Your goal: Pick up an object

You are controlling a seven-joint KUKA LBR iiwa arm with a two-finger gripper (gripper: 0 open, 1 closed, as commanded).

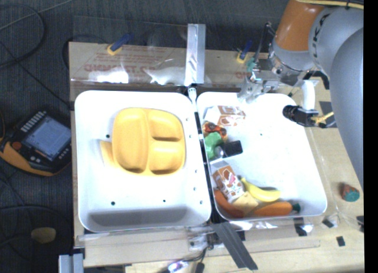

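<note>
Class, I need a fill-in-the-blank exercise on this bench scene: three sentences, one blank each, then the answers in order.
1. The yellow plastic divided tray lies in the ____ white bin.
2. The yellow toy banana lies in the right white bin, near its ____ edge.
3. The end effector hangs over the right bin's ____ edge.

Answers: left; front; back

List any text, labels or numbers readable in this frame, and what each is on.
None can be read.
Red print on the plastic sheet behind the bins: too blurred.
Small cartons in the right bin: printing too small.
Handheld screen on the floor: illegible.
</note>
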